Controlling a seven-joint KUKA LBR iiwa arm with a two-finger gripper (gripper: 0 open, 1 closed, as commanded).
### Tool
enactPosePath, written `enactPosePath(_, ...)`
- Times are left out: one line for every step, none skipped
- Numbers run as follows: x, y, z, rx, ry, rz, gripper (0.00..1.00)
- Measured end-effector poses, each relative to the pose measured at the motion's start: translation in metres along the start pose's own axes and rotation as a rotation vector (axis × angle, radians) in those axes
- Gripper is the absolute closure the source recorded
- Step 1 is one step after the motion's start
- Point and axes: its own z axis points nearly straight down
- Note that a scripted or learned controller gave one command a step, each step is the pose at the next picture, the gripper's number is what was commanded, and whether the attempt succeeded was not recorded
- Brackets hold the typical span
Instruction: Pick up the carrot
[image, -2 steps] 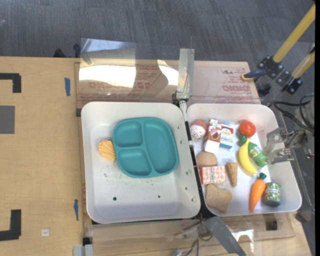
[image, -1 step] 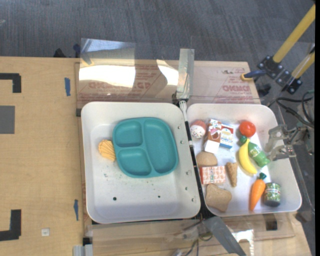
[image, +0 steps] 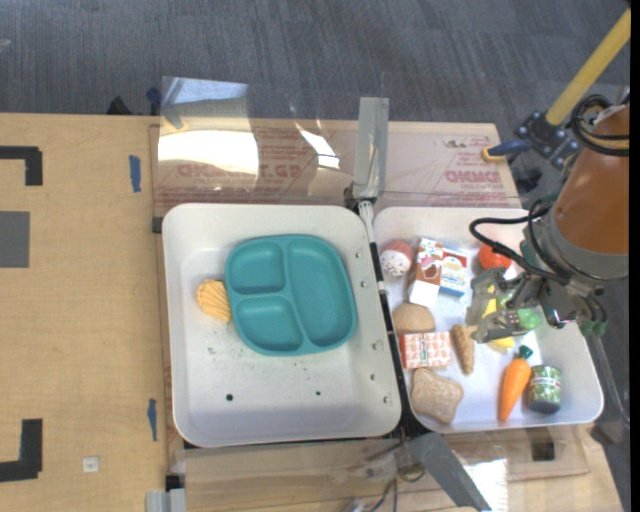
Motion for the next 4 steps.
enactPosePath(0.001, -0.003, 0.000, 0.002, 0.001, 0.007, 0.00)
enactPosePath(0.008, -0.035, 0.161, -0.002, 0.013, -0.106, 0.00)
enactPosePath(0.002, -0.035, 0.145, 0.003, -0.005, -0.109, 1.00)
enactPosePath(-0.003, -0.026, 0.008, 0.007, -0.012, -0.142, 1.00)
